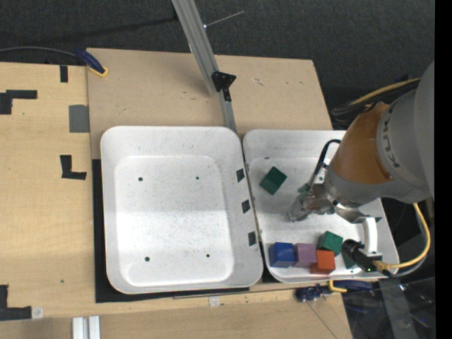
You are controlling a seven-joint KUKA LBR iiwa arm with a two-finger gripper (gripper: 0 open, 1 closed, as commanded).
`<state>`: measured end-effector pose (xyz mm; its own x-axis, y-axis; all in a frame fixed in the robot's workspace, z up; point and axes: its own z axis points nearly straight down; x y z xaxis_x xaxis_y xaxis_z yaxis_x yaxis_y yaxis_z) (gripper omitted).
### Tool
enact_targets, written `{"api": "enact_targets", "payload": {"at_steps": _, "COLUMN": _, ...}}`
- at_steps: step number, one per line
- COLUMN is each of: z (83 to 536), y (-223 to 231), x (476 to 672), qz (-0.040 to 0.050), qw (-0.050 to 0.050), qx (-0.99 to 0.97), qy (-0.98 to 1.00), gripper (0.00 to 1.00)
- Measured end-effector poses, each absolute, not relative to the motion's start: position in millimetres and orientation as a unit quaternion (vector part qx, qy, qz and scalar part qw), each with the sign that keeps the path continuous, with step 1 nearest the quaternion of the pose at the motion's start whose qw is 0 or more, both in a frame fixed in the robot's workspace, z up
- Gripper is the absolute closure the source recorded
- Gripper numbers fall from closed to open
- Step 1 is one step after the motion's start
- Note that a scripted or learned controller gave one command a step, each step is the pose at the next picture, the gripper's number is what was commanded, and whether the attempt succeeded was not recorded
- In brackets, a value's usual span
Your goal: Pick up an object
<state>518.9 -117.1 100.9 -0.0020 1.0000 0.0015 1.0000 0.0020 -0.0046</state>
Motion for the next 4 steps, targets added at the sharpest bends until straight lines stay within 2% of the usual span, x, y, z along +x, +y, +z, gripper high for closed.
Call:
{"api": "enact_targets", "payload": {"at_steps": 1, "z": 143, "y": -116, "x": 518.9, "qz": -0.0007, "qw": -0.001, "qx": -0.707, "qy": -0.708, "gripper": 1.0}}
{"api": "enact_targets", "payload": {"at_steps": 2, "z": 205, "y": -118, "x": 518.1, "qz": -0.0013, "qw": -0.002, "qx": -0.707, "qy": -0.708, "gripper": 1.0}}
{"api": "enact_targets", "payload": {"at_steps": 3, "z": 217, "y": -118, "x": 518.6, "qz": -0.0002, "qw": 0.0, "qx": -0.707, "qy": -0.708, "gripper": 1.0}}
{"api": "enact_targets", "payload": {"at_steps": 4, "z": 211, "y": -65, "x": 516.9, "qz": 0.0003, "qw": 0.001, "qx": -0.705, "qy": -0.709, "gripper": 1.0}}
